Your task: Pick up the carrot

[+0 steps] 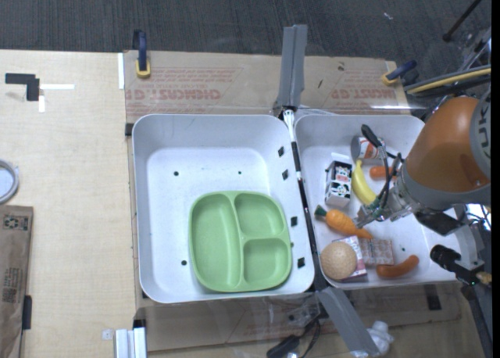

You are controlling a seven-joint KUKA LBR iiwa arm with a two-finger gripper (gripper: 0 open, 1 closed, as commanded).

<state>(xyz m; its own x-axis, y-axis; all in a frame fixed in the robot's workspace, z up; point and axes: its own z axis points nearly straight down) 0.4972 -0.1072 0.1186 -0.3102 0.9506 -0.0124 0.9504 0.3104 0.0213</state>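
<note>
The carrot [341,221] lies on the floor of the right bin [312,141], in the lower right of the frame, near that bin's left wall. Its long axis runs at a slant: the green leafy end points up and to the left, the orange tip down and to the right. That tip ends just beside the gripper [370,213], so the carrot lies to the left of the gripper and slightly below it in the frame. Whether the gripper is released or clenched I cannot tell; the carrot looks to be resting on the bin floor, not lifted.

My judgement is that the grasp should cross the carrot's slanted axis, near its middle.

Room is tight. A round tan ball [338,259] sits just below the carrot on a flat printed packet [373,251]. A small printed carton [338,180] stands just above, with a banana [362,184] beside it. An orange sausage-shaped item [397,267] lies toward the lower right.

The left bin [156,192] holds a green divided plate [240,240], well apart from the carrot. Both bins sit on a pale wooden bench [62,192].
</note>
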